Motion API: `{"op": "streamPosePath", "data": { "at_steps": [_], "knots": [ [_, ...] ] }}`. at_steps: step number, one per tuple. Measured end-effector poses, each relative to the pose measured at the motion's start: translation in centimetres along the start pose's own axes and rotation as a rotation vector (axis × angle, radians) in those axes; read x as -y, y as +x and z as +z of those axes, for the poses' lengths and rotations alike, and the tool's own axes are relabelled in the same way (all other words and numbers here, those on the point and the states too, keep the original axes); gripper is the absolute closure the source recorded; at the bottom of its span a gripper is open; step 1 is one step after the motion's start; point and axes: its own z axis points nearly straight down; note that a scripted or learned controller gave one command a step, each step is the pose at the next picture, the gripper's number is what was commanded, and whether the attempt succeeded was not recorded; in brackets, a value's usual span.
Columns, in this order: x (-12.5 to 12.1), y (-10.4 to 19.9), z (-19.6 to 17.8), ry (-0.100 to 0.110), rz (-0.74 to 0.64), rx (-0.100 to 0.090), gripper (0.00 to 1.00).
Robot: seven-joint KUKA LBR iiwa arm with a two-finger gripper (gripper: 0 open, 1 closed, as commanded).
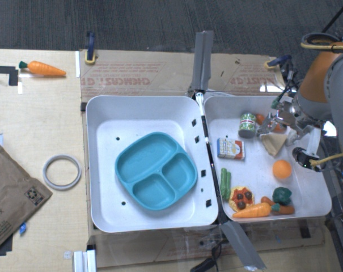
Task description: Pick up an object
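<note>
Two white bins share the tabletop; in the right bin (318, 205) the gripper (271, 124) hovers beside the green can (248, 124), jaws' state unclear.

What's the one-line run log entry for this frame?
arm: in from right, over right bin | gripper: low by green can and tan wedge | grasp: none visible | left bin: blue divided plate

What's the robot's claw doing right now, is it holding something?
Gripper: low in the right bin by the green can; grip state cannot be told.
</note>
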Motion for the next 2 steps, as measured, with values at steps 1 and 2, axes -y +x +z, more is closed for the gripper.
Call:
{"op": "streamPosePath", "data": {
  "at_steps": [1,2],
  "knots": [
    [-3.5,2.8,-5.5,-0.004,-0.175,0.0,0.0],
    [-2.8,6.5,-1.6,-0.028,-0.337,0.004,0.0]
  ]
}}
